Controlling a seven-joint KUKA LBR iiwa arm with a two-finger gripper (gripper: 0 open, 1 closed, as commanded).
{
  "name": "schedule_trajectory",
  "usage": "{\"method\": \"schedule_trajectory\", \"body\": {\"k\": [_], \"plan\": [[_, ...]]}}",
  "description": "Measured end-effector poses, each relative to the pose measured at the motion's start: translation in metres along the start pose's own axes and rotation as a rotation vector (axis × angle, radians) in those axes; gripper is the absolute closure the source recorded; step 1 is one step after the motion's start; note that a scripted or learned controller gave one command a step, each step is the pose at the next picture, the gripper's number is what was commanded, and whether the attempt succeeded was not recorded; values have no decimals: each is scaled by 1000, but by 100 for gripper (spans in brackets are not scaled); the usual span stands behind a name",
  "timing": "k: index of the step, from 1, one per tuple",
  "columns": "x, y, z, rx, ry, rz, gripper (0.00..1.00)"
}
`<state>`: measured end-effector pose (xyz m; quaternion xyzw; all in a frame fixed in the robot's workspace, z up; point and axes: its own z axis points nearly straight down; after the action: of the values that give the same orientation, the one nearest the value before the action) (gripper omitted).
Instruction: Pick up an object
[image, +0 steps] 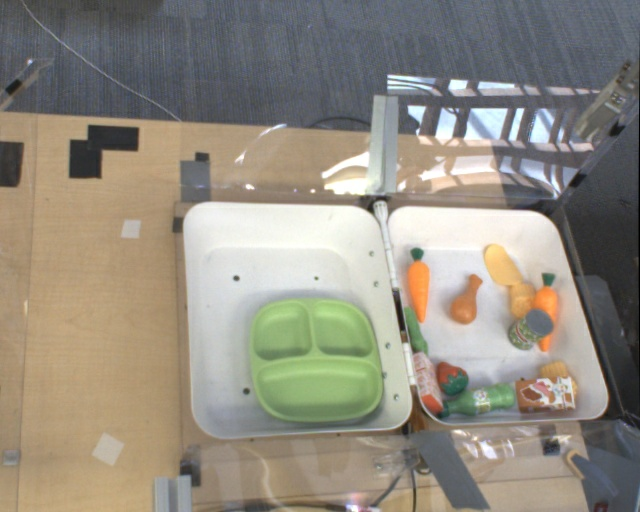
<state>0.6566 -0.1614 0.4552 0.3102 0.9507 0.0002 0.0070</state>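
Toys piled in right white plastic bin (560, 240), my jaws' state: can't tell.
Green sectioned plastic plate (316, 360) at 6 o'clock in left white bin (215, 300); orange toy carrot (418, 284) 9 o'clock side.

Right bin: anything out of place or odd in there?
Mostly no. The toy food in the right bin lies loose, crowded toward the near and right sides. One thing stands out: a red-and-white bottle sits wedged along the divider edge beside the left bin, tight against the wall. The green plate lies flat.
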Motion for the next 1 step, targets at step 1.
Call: {"method": "schedule_trajectory", "body": {"k": [1], "plan": [[-7,0,-34,0,2,148,100]]}}
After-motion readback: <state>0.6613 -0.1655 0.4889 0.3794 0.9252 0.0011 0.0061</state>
